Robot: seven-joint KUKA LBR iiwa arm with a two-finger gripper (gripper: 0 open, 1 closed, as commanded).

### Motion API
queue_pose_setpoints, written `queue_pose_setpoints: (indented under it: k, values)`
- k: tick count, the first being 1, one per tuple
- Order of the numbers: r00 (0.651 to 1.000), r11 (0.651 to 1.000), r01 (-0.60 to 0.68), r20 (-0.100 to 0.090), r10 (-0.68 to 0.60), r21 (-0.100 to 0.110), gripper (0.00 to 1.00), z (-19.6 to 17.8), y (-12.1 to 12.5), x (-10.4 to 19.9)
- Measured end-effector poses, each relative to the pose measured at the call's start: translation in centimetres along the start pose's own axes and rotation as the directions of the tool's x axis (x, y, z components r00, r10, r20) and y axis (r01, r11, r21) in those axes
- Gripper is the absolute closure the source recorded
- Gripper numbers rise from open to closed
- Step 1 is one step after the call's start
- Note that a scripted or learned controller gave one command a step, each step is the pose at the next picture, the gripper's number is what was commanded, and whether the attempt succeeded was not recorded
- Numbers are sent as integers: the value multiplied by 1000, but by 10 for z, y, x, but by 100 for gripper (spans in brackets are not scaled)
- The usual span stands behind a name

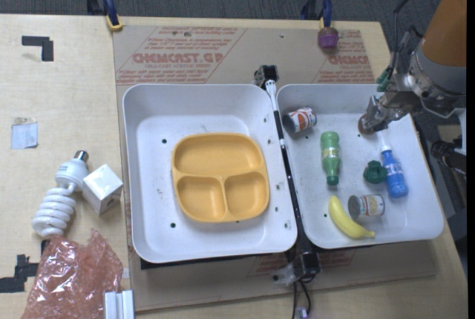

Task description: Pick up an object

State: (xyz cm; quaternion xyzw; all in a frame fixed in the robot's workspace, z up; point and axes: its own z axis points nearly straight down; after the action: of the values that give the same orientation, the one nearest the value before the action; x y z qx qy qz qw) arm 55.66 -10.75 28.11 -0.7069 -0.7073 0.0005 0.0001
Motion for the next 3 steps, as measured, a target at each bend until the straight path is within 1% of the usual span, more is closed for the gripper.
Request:
queue_pose_setpoints:
  k: [1, 2, 3]
  values:
    - [1000, 1000, -2, 0, 2, 0, 0, 186, -1, -6]
    - [1000, 1000, -3, -1, 3, 0, 0, 189, -39, 8]
    - [1000, 1000, -3, -1, 3, 0, 0, 189, -79, 14]
